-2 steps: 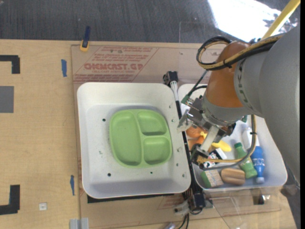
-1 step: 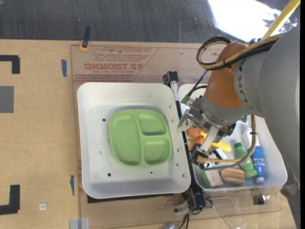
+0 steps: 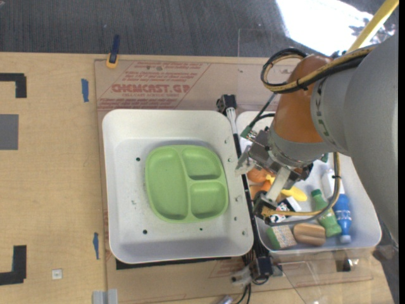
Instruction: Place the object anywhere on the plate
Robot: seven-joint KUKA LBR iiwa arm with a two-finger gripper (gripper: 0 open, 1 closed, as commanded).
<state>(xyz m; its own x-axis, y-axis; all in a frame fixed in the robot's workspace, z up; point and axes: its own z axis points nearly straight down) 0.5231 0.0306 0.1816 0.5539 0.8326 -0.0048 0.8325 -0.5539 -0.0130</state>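
Note:
A light green plate (image 3: 186, 182) with three compartments lies in the middle of the left white bin (image 3: 120, 170); nothing is on it. My gripper (image 3: 258, 168) is lowered into the near-left part of the right bin (image 3: 370, 230), just right of the divider between the bins. It hangs over an orange object (image 3: 256, 177) that is partly hidden under it. The arm covers most of the right bin's back half. I cannot see anything held.
In the right bin's front lie a brown bread-like piece (image 3: 309, 233), a green box (image 3: 276, 235), a green bottle (image 3: 326, 218), a blue bottle (image 3: 343, 215) and a yellow item (image 3: 293, 196). The bins' raised rims meet between plate and gripper.

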